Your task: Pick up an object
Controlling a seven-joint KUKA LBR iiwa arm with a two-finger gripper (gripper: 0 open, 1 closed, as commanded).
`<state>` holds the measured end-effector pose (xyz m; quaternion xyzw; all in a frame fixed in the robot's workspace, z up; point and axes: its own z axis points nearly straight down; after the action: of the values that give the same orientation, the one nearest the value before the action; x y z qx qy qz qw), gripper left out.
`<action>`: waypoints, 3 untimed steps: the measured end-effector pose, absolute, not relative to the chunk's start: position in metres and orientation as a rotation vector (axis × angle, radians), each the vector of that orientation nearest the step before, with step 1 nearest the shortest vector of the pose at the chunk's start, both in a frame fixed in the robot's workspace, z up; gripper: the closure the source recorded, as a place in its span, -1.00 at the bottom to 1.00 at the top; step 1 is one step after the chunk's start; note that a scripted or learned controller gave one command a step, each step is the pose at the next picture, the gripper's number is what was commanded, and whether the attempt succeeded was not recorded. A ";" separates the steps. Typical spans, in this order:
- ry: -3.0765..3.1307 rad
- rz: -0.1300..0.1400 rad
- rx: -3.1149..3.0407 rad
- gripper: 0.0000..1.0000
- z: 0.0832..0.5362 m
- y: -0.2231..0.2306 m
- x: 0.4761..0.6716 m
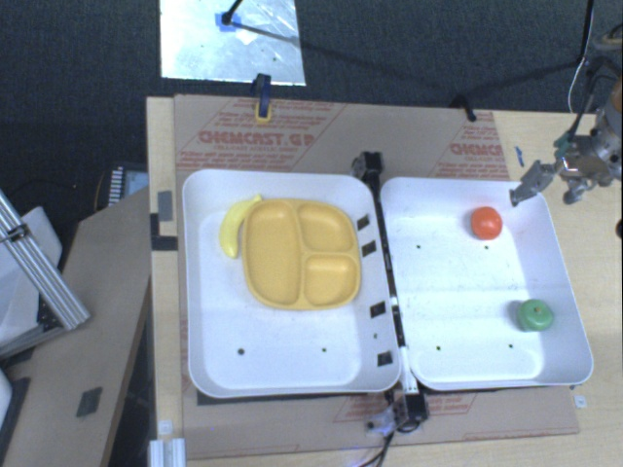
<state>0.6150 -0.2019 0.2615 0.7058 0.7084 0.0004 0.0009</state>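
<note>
In the right bin lie an orange-red ball near the far right corner and a green round object by the right wall. My gripper hangs above the right bin's far right corner, up and to the right of the orange-red ball and apart from it. Its two fingers are spread open with nothing between them. The left bin holds a yellow divided plate with a yellow banana lying against the plate's left edge.
A black divider with clips runs between the two bins. Behind the bench lies a shiny silver sheet. A yellow clamp sits at the bench's far edge. Cables hang at the upper right.
</note>
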 end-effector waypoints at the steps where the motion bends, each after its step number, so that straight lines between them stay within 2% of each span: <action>1: 2.225 -0.001 2.219 -1.00 0.218 -0.196 0.612; 2: 2.225 -0.002 2.221 -1.00 0.155 -0.196 0.614; 3: 2.223 -0.001 2.222 -1.00 0.113 -0.198 0.611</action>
<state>0.6106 -0.1980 0.1129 0.7070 0.7073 -0.0005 -0.0005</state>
